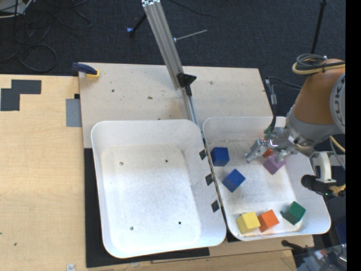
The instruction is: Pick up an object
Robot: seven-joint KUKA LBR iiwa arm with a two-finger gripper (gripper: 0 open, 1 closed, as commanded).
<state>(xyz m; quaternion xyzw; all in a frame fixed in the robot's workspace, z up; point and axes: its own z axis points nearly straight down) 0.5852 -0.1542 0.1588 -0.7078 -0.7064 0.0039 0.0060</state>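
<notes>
My gripper [269, 149] hangs over the right bin [316, 222], near its right side. A purple block [274, 165] sits right under it, partly covered by the gripper, and whether they touch cannot be made out. Two blue cubes [220, 156] [233, 179] lie to the left, toward the divider. Along the bin's front edge stand a yellow cube [248, 222], an orange cube [269, 219] and a green cube [294, 212].
The left bin [101, 134] adjoins the right one, with black clips along the shared rim [208, 178]. A slanted aluminium bar [164, 38] rises behind the bins. A small blue and yellow clamp [86, 69] lies at the bench's far left corner.
</notes>
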